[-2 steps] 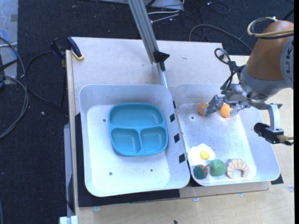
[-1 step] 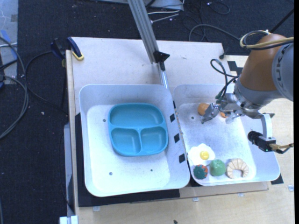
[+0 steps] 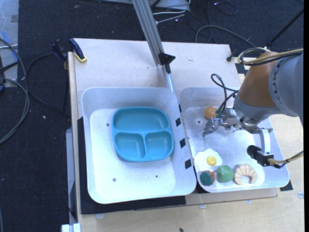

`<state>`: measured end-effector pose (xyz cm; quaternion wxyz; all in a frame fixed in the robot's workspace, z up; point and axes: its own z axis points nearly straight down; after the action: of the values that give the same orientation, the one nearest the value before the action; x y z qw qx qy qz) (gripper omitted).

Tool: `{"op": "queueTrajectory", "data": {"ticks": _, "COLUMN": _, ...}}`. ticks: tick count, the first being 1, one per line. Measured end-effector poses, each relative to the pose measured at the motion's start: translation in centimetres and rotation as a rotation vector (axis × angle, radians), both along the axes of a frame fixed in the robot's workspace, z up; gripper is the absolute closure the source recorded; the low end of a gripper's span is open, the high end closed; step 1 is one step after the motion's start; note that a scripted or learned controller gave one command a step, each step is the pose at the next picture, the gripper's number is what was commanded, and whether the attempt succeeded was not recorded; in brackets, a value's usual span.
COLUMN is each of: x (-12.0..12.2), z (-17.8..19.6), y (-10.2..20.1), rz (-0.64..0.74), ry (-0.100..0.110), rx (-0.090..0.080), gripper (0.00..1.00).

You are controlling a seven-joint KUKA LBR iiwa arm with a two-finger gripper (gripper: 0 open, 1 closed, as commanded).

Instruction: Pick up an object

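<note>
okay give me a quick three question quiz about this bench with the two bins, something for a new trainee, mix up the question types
1. True or false: the blue divided tray lies in the right bin.
2. Multiple choice: which item lies nearest the gripper? A) croissant B) orange ball C) green ball
3. Fill in: the fried egg, green ball and croissant lie along the right bin's ____ edge, nearest the camera.

Key
1. False; it lies in the left bin.
2. B
3. Front
</note>
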<state>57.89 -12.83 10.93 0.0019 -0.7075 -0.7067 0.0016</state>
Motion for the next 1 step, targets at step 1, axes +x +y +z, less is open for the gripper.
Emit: {"op": "queueTrajectory", "data": {"ticks": 1, "x": 0.06, "z": -1.67, "y": 0.02, "rz": 0.001, "ry": -0.005, "rx": -0.001, "gripper": 0.0}}
